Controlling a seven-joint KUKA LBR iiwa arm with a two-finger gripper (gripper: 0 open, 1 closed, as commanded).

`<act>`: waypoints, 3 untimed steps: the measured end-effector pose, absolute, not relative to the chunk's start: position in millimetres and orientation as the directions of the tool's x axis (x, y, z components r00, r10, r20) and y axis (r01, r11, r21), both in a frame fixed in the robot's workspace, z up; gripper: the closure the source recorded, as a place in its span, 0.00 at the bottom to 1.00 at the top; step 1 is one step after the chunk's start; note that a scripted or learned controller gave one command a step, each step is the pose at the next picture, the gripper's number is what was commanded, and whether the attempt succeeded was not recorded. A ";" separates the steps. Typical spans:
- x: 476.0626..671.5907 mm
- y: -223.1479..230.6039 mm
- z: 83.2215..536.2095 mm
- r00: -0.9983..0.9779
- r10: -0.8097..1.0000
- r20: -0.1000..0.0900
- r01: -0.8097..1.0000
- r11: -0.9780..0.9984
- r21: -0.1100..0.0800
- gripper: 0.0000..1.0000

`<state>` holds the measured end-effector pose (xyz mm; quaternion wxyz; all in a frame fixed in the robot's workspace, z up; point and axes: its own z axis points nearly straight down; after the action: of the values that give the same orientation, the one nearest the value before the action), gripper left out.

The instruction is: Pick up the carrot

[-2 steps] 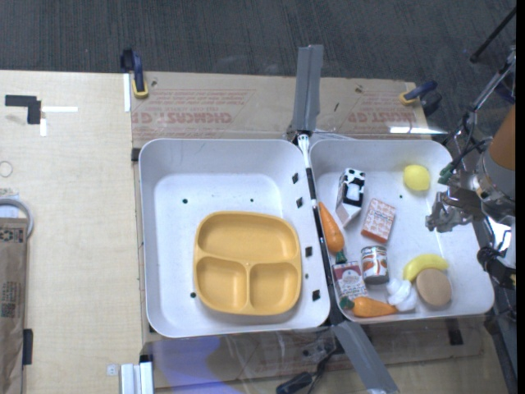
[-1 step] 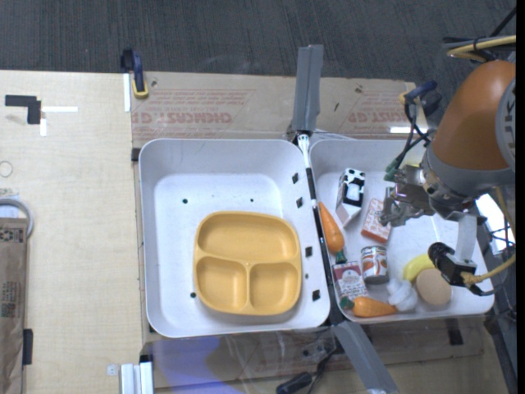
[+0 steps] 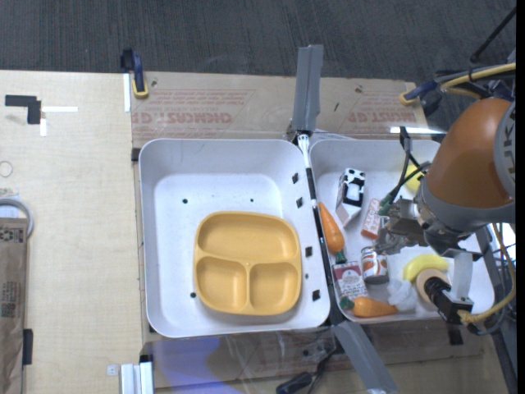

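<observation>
An orange carrot [image 3: 330,226] lies along the left wall of the right bin [image 3: 365,144], pointing away from the camera. A second, shorter orange carrot-like piece [image 3: 373,306] rests at that bin's front edge. My gripper [image 3: 392,236] hangs under the orange wrist band [image 3: 466,164] over the middle of the right bin. It is to the right of the long carrot and apart from it, just above a small can [image 3: 375,265]. Nothing shows between its tips.
The right bin also holds a black-and-white carton [image 3: 353,189], a red-and-white packet [image 3: 373,217], a red-labelled box [image 3: 349,281], a banana [image 3: 425,264] and a tan ring [image 3: 431,286]. A yellow divided plate [image 3: 248,263] lies in the left bin [image 3: 164,220].
</observation>
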<state>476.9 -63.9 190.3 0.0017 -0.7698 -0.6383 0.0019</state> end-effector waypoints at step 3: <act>478.3 -6.0 191.0 0.255 0.967 -0.001 0.967 -0.255 -0.002 0.00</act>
<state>478.3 -6.0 191.0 0.0004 -0.7922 -0.6102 0.0008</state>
